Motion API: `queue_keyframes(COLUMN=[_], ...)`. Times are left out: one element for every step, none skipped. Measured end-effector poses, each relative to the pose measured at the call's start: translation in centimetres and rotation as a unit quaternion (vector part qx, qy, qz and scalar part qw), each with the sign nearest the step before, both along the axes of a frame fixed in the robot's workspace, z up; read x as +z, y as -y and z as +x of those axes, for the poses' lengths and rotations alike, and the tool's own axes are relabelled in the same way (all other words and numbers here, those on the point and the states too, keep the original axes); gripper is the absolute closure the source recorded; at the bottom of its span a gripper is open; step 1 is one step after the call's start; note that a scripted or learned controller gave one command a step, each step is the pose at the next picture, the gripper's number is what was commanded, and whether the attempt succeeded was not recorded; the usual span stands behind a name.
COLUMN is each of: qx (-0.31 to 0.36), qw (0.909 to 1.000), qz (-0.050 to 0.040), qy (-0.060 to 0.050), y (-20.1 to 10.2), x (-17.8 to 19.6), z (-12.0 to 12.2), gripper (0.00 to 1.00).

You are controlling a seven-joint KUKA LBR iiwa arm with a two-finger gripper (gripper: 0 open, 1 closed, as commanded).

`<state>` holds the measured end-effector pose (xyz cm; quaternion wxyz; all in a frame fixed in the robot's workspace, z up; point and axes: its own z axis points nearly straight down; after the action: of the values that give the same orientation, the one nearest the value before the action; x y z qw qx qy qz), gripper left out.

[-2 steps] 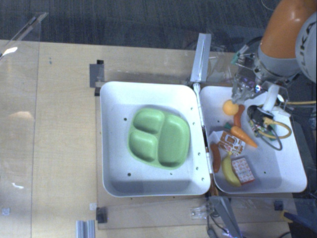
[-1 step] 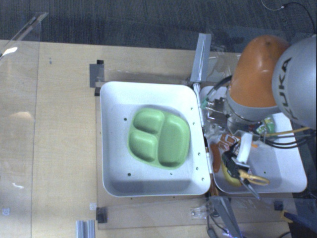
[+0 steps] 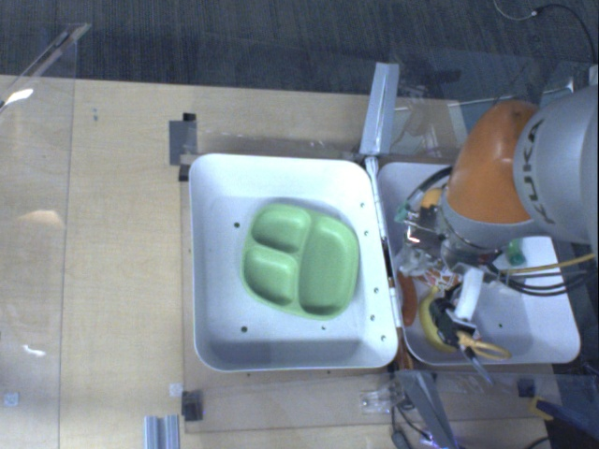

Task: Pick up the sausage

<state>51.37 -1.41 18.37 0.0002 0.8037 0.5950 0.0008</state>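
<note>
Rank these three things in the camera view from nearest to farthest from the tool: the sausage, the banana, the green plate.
Tool is over the right bin.
1. Sausage and banana, both in the right bin: too close to call.
2. Green plate, in the left bin, farthest.

A bulky grey robot arm (image 3: pixel 566 166) with a rounded orange band (image 3: pixel 491 171), partly visible dark lettering, and black and yellow cables (image 3: pixel 547 274) apparently trailing near its wrist.

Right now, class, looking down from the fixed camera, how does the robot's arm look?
The arm is a rounded grey casing with a glossy orange band above the wrist and dark lettering on its side. Yellow and black cables trail around the wrist, above the gripper.
</note>
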Motion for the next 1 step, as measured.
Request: queue_keyframes(qx=[0.063], qw=[0.998], qz=[-0.0004], qy=[0.003], y=[1.13], x=[15.8], z=[-1.96], gripper=[1.0])
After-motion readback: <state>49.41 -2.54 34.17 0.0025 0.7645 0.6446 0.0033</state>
